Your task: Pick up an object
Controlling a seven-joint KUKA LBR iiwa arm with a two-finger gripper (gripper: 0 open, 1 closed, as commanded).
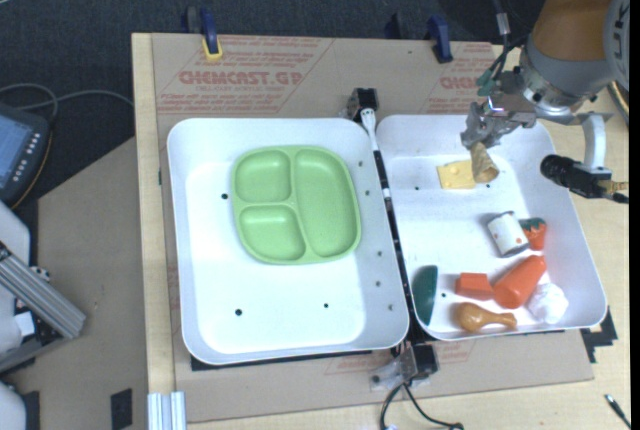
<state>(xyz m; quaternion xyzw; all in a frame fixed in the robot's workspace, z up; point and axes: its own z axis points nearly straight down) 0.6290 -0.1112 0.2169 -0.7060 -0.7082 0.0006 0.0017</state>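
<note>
- In the camera view, over the far end of the right-hand shallow white bin [590, 263], the two-finger gripper [484, 150] pinches a small tan lumpy object [485, 164] just above a flat yellow cheese-like wedge [457, 176].
- The lift seems in hand; next calls for rising straight, clear of the wedge.
- Near-end toys and the green divided plate [297, 204] in the left bin lie well apart.

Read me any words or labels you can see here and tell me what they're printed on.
"CHEMCAST GP": red print on the brown board behind the left bin.
"CHEM...": the same red print behind the right bin, cut off by the arm.
No other text is readable.
</note>
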